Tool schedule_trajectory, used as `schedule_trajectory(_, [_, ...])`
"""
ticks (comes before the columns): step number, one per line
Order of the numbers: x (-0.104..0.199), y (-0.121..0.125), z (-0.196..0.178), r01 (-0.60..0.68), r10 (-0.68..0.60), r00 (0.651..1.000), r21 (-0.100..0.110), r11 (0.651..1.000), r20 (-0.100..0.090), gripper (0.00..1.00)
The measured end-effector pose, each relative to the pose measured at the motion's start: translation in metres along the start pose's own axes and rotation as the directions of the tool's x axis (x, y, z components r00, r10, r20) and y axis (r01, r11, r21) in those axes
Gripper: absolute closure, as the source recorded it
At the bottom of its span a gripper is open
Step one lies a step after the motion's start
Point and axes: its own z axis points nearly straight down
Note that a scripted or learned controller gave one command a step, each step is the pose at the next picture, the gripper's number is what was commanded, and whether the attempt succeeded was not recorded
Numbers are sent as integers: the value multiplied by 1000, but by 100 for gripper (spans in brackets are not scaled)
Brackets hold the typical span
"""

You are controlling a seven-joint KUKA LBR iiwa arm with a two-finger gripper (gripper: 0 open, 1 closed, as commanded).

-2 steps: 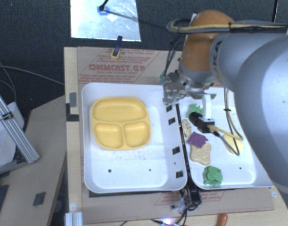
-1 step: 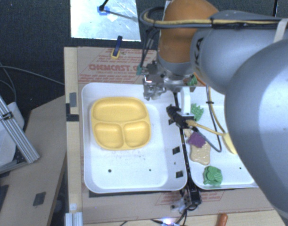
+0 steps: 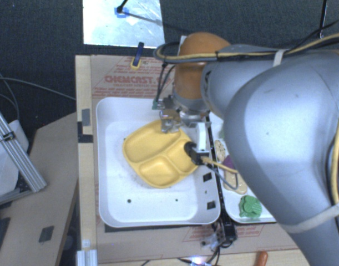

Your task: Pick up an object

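A yellow divided plate (image 3: 155, 154) lies tilted in the middle of the left white bin (image 3: 111, 204). My gripper (image 3: 179, 133) reaches down from the orange-banded wrist (image 3: 192, 65) onto the plate's far right rim and appears to touch it. The wrist body and cables hide the contact. The large grey arm covers most of the right bin (image 3: 261, 219).
In the right bin, a green toy (image 3: 249, 206) lies near the front, with a purple item (image 3: 228, 163) and a pale piece (image 3: 239, 185) showing under the arm. Cardboard (image 3: 125, 82) lies beneath the bins. A metal frame (image 3: 16, 154) stands at the left.
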Motion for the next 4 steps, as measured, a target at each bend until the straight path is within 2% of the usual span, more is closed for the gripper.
schedule_trajectory(1, [-1,-65,-158,4,-4,1000,-16,1000,-4,100])
schedule_trajectory(2, [93,-111,-77,12,-12,1000,6,1000,-2,100])
schedule_trajectory(3, [119,-167,-199,10,-10,1000,-9,1000,-8,100])
schedule_trajectory(4, [115,-165,-203,9,-9,1000,-4,1000,-2,100])
